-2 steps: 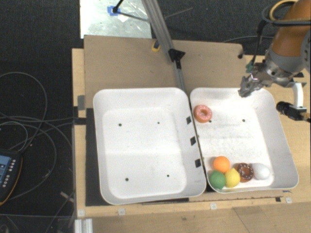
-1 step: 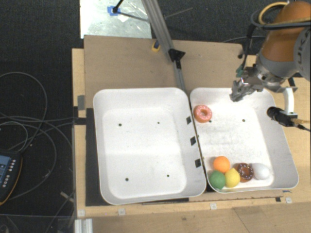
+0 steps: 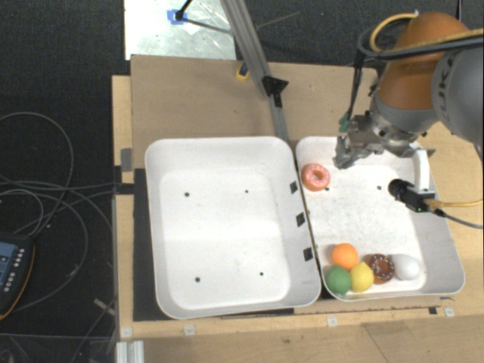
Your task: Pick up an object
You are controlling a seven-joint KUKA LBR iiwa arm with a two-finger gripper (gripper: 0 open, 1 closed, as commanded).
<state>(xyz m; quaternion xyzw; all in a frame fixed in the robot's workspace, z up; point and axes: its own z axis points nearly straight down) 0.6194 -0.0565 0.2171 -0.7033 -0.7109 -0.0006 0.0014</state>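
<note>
Here the gripper (image 3: 346, 156) hangs over the far end of the right bin (image 3: 435, 237); whether it is apart or together cannot be told. Pink-iced doughnut (image 3: 315, 176) lies flat just beside it, near the bin's left wall, hole facing up; round, no long axis. At the near end cluster an orange (image 3: 345, 255), green fruit (image 3: 338, 280), lemon (image 3: 362, 277), chocolate doughnut (image 3: 380, 267) and white egg (image 3: 406, 267). Left bin (image 3: 174, 225) alongside

Single fixed overhead camera, slanted down over both bins (image 3: 227, 157).
</note>
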